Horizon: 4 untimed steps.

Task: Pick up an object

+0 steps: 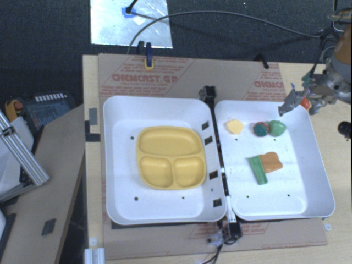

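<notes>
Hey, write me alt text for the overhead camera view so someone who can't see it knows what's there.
A robot gripper hangs over the upper right edge of the right white bin, which holds a yellow piece, a red-green item, a green item, a green stick and an orange piece. The left white bin holds a yellow divided tray.

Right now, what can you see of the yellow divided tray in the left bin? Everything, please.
The yellow divided tray looks like moulded plastic, matte, with rounded corners and a raised rim. It has three compartments: one wide one along the far side and two smaller ones along the near side. It lies flat and upright on the floor of the left white bin, roughly at its middle, apart from the walls. Nothing lies in it and nothing else touches it.
</notes>
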Each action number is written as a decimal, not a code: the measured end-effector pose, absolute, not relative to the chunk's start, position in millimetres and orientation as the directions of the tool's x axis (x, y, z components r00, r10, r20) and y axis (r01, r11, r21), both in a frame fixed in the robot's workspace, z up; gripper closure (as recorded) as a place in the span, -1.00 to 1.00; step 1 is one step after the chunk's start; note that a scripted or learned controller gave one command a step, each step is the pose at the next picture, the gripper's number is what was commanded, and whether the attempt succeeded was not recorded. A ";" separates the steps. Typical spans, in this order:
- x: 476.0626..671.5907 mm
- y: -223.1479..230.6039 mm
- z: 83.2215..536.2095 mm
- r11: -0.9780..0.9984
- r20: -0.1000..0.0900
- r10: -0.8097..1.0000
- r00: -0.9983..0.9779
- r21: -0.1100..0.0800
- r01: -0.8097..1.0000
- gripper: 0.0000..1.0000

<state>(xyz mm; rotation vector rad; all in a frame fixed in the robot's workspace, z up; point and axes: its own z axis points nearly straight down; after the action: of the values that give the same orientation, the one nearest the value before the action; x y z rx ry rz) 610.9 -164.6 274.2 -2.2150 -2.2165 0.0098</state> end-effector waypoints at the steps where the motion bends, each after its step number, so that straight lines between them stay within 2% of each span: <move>1: 612.7 -163.9 281.7 0.003 -0.001 1.000 -0.003 0.002 1.000 -1.00; 2: 613.8 -162.8 241.1 0.002 -0.001 1.000 -0.002 0.001 1.000 -1.00; 4: 600.0 -160.6 131.0 0.001 0.000 1.000 -0.001 0.000 1.000 -1.00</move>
<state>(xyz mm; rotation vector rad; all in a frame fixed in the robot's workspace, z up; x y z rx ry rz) 600.0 -160.6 131.0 -2.2206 -2.2222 0.0003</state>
